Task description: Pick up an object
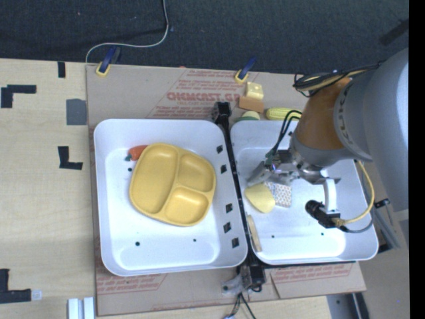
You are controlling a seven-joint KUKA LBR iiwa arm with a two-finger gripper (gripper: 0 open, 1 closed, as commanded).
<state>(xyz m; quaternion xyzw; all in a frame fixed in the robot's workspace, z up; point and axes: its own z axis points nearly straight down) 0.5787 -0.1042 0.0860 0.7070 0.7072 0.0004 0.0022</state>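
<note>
Tool (pixel 271 173), grip state impossible to tell, just above pale yellow lump (pixel 259 198): seemingly light, soft; grasp across middle.

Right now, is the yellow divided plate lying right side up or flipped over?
Right side up. The yellow divided plate lies flat in the left bin, its three compartments facing upward.

You see glossy white plastic bins (pixel 106 198), a smooth matt yellow plastic tray (pixel 172 185), and a cardboard-covered bench (pixel 166 95).
</note>
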